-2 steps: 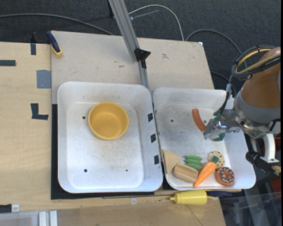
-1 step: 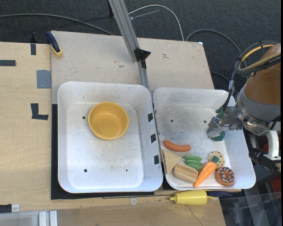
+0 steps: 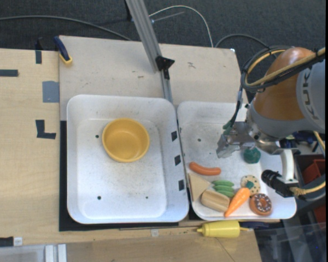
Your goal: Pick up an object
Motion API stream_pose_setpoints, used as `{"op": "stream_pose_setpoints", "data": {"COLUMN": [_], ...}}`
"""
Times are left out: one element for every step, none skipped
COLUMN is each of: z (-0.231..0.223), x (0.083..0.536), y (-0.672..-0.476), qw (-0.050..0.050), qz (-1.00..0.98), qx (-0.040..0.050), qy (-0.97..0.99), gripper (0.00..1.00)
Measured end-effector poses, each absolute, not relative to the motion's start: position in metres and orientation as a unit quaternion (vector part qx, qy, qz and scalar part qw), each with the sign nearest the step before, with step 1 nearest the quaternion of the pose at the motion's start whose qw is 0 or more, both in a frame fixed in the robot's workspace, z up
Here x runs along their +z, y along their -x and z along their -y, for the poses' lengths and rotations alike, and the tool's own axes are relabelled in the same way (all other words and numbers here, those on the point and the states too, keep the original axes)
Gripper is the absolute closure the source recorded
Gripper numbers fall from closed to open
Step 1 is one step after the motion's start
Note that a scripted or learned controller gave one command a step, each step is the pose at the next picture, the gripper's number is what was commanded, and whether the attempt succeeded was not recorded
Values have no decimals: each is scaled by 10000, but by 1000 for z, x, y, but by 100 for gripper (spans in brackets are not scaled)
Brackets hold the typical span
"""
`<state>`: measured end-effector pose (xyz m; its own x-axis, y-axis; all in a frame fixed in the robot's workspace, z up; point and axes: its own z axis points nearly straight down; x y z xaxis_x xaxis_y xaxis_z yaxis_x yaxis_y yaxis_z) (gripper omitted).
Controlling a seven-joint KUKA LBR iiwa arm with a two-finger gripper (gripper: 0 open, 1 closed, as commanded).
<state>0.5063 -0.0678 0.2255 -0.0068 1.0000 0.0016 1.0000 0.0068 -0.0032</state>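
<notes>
Grey two-finger gripper [image 3: 225,149] hangs low in the right shallow white bin [image 3: 208,119], finger state impossible to tell, above the orange plastic sausage [image 3: 204,170] heaped with other toy food, likely lining up a grasp.

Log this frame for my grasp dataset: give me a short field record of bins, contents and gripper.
left bin: holds a yellow bowl
right bin: holds toy food along its near side
toy food: hot dog, green pods, carrot, bread, cookie, donut, teal ball
gripper: over the right bin, above the hot dog, beside the teal ball
held: nothing visible
outside bins: yellow bottle on the near bench edge
</notes>
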Motion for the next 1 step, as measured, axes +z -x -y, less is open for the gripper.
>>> {"op": "stream_pose_setpoints", "data": {"z": [12], "x": [234], "y": [-513], "qw": [13], "qz": [7100], "qx": [-1], "qy": [7042], "gripper": [100]}}
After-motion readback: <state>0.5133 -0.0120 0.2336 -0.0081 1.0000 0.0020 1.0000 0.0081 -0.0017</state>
